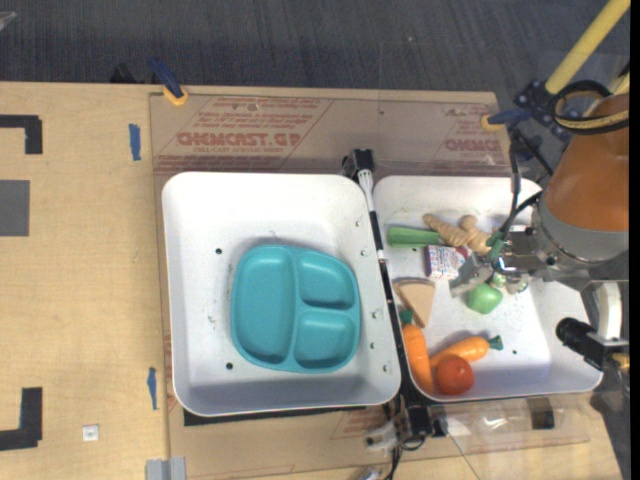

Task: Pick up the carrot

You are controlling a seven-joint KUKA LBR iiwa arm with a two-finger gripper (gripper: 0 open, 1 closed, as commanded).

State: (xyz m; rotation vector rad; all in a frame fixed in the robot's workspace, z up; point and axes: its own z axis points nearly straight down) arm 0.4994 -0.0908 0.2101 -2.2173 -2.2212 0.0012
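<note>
Two orange carrot-like pieces lie in the right bin (560, 363). One carrot (416, 358) lies along the bin's left wall, its green top pointing away from the front. A shorter carrot (462, 348) with a green stem on its right rests just above a red tomato (453, 376). My gripper (490, 270) hangs over the middle of the right bin, directly above a green fruit (485, 299). It is up and to the right of both carrots and touches neither.
The right bin also holds a green stick (408, 235), a wooden figure (455, 232), a purple packet (440, 260) and a tan wedge (417, 299). A teal divided plate (296, 308) sits in the left bin (190, 268). The arm (592, 193) fills the right side.
</note>
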